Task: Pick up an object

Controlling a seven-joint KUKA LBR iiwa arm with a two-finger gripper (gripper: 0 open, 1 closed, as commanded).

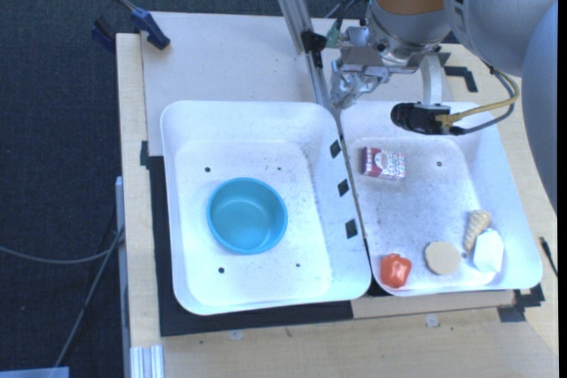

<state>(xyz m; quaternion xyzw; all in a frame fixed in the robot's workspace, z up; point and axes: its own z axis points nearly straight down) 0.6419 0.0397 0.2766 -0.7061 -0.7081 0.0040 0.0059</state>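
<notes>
Though blurred, red-white packet (382,164) (print unreadable)

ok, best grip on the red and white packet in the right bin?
Probably top-down across the short sides of the red and white packet. It lies flat on the floor of the right bin, apart from other items, so fingers have room either side. The gripper is near the bin's far rim.

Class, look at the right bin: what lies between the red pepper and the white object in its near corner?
In the camera view, a round tan biscuit lies between the red pepper and the white object.
</notes>
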